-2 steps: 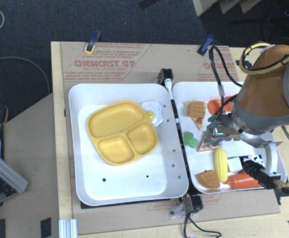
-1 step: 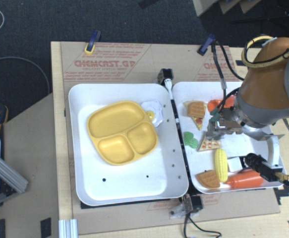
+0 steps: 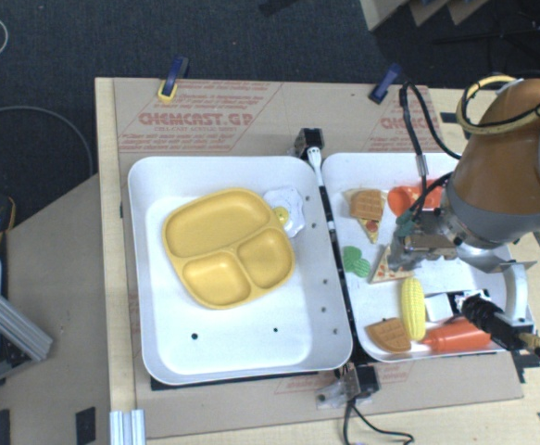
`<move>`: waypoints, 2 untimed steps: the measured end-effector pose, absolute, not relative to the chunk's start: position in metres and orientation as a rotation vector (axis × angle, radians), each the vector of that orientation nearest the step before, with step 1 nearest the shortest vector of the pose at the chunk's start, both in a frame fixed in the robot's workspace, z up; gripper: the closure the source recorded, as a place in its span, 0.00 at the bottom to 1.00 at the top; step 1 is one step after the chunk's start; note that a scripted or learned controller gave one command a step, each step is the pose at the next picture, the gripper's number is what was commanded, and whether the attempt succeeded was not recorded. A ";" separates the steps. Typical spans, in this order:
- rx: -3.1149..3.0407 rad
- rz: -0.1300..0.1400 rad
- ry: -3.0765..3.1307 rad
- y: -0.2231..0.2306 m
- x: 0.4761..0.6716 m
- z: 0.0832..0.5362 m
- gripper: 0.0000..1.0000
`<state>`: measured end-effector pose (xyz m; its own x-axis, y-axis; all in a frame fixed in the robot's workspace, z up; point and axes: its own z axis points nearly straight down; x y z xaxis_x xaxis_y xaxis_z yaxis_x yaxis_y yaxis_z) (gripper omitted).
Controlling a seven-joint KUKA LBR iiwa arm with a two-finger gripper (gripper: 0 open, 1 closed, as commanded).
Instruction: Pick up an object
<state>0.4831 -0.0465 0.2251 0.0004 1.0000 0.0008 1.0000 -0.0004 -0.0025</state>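
My gripper (image 3: 401, 255) hangs low over the middle of the right bin (image 3: 381, 170), right above a flat pizza-slice toy (image 3: 382, 268). Around it lie a waffle-like slice (image 3: 366, 207), an orange piece (image 3: 405, 199) partly behind the arm, a green toy (image 3: 356, 261), a yellow corn cob (image 3: 412, 308), a brown bread-like piece (image 3: 388, 335) and an orange carrot (image 3: 457, 338). Nothing can be seen between the fingers.
The left bin (image 3: 158, 332) holds a yellow divided plate (image 3: 227, 247) and a small clear-white item (image 3: 286, 206) at its upper right. A black divider rail (image 3: 332, 248) runs between the bins. The arm's orange band and cables fill the right bin's far right.
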 end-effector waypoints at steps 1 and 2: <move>-2.220 -0.002 -2.225 -0.032 0.488 0.234 1.00; -2.220 0.002 -2.220 -0.032 0.482 0.230 1.00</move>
